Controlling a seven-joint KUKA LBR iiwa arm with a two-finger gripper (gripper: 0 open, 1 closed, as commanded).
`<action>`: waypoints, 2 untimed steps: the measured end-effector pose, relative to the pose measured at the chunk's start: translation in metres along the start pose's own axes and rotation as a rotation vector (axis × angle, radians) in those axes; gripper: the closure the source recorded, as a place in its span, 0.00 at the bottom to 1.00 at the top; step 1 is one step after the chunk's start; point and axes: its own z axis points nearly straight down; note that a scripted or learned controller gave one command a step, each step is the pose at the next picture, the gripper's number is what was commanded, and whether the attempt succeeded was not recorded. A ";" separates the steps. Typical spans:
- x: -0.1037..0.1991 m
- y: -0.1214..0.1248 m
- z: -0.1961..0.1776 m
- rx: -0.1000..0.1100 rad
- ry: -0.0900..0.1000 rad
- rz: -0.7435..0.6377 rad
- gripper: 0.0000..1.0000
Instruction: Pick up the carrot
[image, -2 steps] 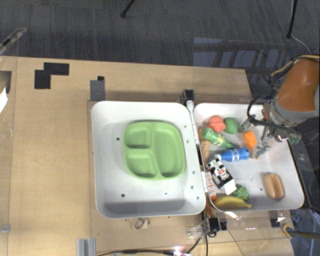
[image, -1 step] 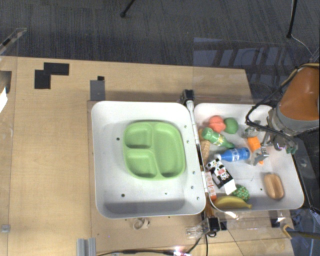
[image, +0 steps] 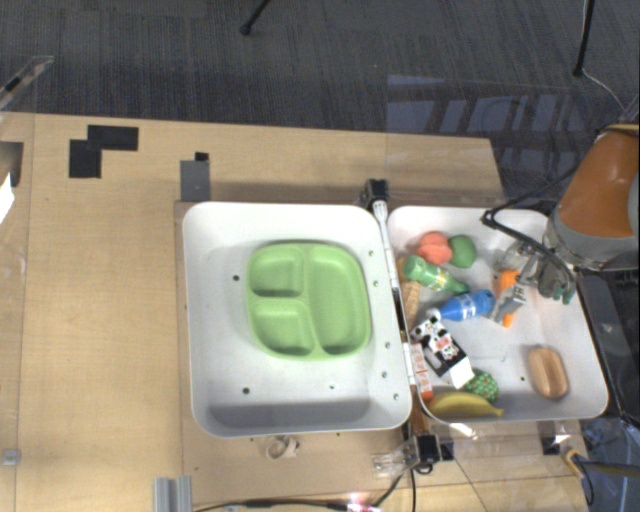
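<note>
Orange-banded arm (image: 600, 200) above right bin (image: 500, 350), jaws down at carrot (image: 508, 300), their openness unclear.

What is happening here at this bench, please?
A grey robot arm with an orange band reaches into the right bin from the right. Its claw is down at a small orange carrot, beside a blue bottle. Whether the carrot is gripped cannot be told. Other toy foods lie around, such as a banana and a bread roll. The left bin holds a green divided plate.
</note>
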 end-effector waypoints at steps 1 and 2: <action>-0.004 0.002 -0.015 -0.001 -0.013 -0.006 1.00; -0.004 0.003 -0.014 -0.001 -0.012 -0.007 0.00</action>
